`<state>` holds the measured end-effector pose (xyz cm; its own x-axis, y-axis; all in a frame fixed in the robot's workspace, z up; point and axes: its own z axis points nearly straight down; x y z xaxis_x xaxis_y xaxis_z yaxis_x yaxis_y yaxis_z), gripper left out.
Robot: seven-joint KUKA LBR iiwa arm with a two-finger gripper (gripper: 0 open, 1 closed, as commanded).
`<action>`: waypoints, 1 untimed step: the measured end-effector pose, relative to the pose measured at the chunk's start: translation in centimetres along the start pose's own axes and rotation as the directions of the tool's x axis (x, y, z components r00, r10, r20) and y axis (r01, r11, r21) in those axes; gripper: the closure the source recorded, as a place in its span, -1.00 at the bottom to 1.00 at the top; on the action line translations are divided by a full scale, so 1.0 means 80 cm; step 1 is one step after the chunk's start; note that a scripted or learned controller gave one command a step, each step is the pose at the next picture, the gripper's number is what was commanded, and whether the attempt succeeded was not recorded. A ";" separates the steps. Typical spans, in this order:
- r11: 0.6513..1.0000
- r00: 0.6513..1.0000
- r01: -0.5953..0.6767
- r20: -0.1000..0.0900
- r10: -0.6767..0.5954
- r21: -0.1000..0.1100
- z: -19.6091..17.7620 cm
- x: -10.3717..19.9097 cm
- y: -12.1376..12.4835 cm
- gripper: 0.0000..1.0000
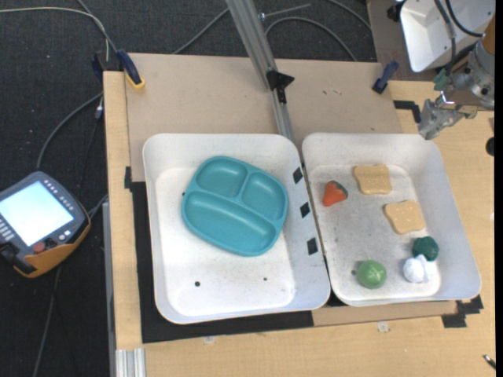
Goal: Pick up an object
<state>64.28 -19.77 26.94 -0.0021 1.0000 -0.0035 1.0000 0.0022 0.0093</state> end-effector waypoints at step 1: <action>1.000 1.000 0.000 -0.002 0.000 0.004 -0.035 0.000 0.002 1.00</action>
<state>64.40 -19.75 29.74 -0.0021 1.0000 -0.0018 1.0000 0.0021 0.0057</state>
